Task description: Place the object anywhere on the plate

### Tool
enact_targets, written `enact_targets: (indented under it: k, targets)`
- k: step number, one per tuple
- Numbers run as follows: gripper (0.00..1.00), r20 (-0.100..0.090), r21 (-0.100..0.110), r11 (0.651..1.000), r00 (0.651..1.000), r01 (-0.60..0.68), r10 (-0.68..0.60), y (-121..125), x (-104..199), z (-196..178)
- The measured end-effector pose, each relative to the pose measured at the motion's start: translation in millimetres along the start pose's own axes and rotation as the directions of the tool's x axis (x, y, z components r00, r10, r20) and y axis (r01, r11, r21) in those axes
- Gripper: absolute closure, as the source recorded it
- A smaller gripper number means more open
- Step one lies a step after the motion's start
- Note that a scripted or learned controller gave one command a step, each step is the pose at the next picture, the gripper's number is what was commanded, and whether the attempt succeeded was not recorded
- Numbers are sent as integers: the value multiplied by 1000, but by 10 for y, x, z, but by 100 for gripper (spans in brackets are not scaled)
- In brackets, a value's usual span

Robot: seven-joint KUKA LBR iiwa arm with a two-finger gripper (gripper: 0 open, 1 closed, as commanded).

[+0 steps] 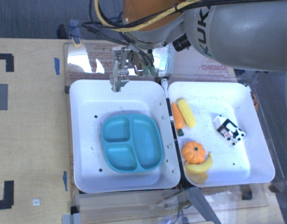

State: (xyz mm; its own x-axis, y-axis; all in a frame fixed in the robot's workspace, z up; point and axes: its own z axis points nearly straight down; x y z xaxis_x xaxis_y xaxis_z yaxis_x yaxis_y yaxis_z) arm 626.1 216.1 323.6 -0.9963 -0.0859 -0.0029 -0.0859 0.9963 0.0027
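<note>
- The gripper hangs over the far rim of the left bin, its fingers drawn close together with nothing visible between them, so it carries no object
- The blue plate sits in the middle of the left bin, its three compartments bare; the task is not yet done
- The candidate objects all lie in the right bin: a carrot and a corn cob touching each other near the dividing rim, a small pumpkin resting against a banana, and a black-and-white toy apart from the rest
- Risk: the arm is over the wrong bin, so it must cross the raised rims between bins; a low path could clip them
- Risk: carrot and corn lie pressed together beside the wall, so the fingers may catch both or slide off
- Risk: the pumpkin is round and leans on the banana; a pinch may roll it away
- Risk: a loose hold could drop the object outside the plate, in my judgement
</note>
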Motion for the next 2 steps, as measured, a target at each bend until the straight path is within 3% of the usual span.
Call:
enact_targets:
  k: [1, 2]
  targets:
    - [100, -16, -3, 932, 932, 363, -363, 48, -386, 1306]
    - [100, -3, -5, 933, 933, 359, -359, 52, -420, 1165]
